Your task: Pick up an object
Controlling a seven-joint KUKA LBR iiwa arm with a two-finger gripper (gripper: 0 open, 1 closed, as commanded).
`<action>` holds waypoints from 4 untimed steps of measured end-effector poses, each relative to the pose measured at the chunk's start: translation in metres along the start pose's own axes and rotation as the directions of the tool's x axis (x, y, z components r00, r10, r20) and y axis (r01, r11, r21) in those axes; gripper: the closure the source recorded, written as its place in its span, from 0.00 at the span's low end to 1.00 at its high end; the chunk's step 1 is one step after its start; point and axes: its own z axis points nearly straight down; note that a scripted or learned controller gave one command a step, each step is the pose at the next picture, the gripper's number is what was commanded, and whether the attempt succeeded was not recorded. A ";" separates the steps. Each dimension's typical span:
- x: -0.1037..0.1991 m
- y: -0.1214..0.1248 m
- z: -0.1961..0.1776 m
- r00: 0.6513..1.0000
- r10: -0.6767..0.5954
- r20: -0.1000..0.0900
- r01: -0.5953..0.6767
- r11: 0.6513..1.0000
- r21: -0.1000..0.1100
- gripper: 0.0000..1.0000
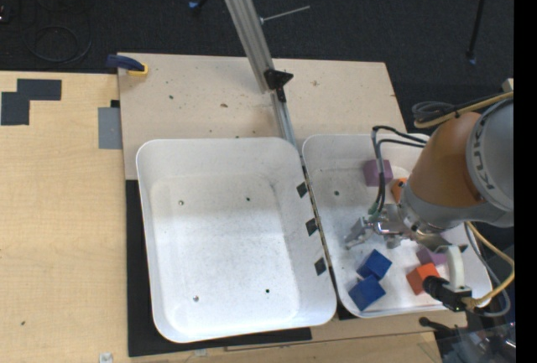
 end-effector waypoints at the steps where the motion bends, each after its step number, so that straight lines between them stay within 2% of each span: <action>1: -0.002 0.001 -0.013 1.000 0.008 0.001 -0.008 1.000 -0.005 1.00; 3: -0.009 0.003 -0.099 1.000 -0.004 0.003 0.004 1.000 -0.012 1.00; 4: -0.010 0.003 -0.122 1.000 -0.002 0.003 0.002 1.000 -0.011 1.00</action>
